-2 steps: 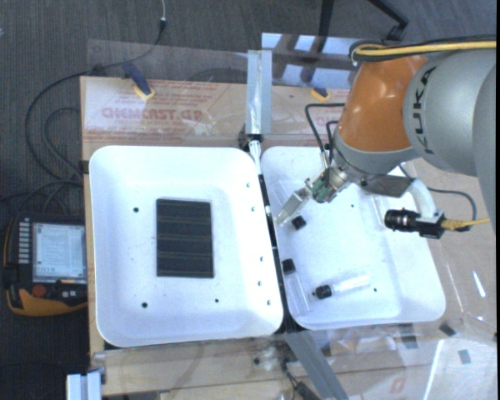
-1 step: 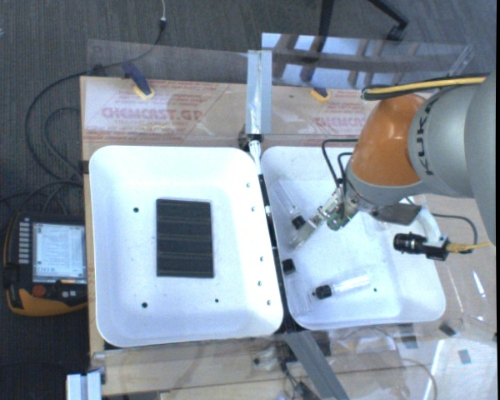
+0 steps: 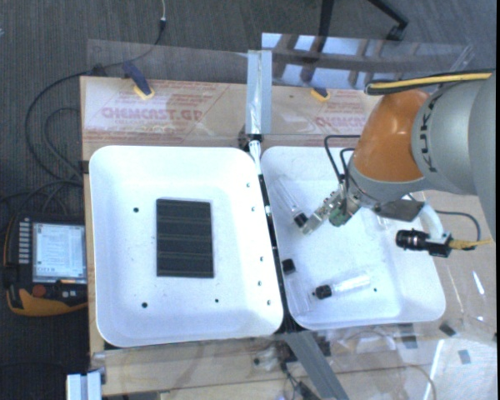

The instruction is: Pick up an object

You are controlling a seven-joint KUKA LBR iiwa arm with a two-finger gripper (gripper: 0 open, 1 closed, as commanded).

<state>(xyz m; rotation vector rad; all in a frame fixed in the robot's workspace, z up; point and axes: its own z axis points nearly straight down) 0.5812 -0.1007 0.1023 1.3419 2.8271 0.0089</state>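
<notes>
In the right bin (image 3: 417, 302) lie two clear tubes with black caps. One tube (image 3: 288, 201) rests near the bin's left wall, its cap toward the centre. The other tube (image 3: 347, 287) lies near the front of the bin. A small black piece (image 3: 288, 266) sits by the left wall. My gripper (image 3: 323, 215) hangs low over the middle of this bin, just right of the first tube's black cap. I see nothing held in it.
A dark ribbed rectangular pad (image 3: 184, 237) lies flat in the middle of the left bin (image 3: 117, 182). The arm's orange band (image 3: 387, 144) and a black cable connector (image 3: 418, 240) overhang the right bin's right half. A teach pendant (image 3: 46, 261) sits left of the bench.
</notes>
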